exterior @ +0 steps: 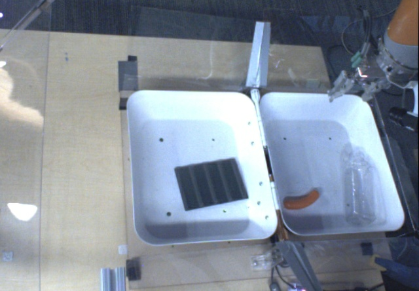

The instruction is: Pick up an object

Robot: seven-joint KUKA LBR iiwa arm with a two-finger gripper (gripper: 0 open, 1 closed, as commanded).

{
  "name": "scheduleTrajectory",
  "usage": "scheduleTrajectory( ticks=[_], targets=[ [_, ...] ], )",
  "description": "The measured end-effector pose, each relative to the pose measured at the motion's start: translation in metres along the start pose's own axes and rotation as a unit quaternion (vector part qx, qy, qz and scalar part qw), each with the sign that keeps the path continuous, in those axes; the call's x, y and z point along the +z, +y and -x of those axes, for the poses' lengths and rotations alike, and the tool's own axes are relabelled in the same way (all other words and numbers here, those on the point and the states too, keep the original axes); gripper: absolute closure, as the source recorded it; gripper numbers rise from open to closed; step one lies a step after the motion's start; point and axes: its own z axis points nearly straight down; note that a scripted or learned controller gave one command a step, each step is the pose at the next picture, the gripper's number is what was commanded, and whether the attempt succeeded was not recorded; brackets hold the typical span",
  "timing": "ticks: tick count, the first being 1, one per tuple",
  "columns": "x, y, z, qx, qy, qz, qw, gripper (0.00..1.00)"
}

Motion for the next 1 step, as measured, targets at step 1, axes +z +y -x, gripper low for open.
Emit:
scheduleTrajectory(
  ticks=[1],
  targets=[
    [0.1178,-0.0524,-0.0185,-0.113,0.0,0.001,0.9936,0.0]
  ],
)
